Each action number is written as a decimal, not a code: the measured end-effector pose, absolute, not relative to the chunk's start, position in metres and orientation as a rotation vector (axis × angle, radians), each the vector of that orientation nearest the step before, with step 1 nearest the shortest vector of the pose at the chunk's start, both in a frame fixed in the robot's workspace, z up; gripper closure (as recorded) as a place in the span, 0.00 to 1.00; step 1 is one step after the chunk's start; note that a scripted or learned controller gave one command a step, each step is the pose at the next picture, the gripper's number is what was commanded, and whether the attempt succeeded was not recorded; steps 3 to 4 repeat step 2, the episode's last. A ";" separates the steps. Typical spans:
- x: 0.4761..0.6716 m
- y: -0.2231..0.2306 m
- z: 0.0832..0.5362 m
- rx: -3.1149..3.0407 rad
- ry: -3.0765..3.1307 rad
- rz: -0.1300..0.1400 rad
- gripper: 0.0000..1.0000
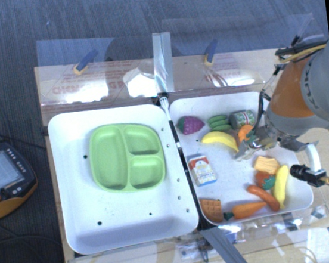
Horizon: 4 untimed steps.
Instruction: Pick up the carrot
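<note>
carrot [247, 210] lying flat, green top pointing left

Two bins [67, 171], one tray [126, 157], two bananas [221, 139].

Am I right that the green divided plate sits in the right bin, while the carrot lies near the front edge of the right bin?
Not quite: the camera view shows the green divided plate in the left bin. The carrot does lie near the front edge of the right bin.
</note>
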<state>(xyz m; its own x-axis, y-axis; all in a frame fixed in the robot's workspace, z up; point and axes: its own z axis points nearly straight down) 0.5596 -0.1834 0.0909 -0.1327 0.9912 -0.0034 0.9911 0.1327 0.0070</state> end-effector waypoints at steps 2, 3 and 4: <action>0.648 -0.222 0.214 2.122 2.300 0.003 1.00; 0.648 -0.222 0.214 2.122 2.300 0.003 1.00; 0.648 -0.222 0.214 2.122 2.300 0.003 1.00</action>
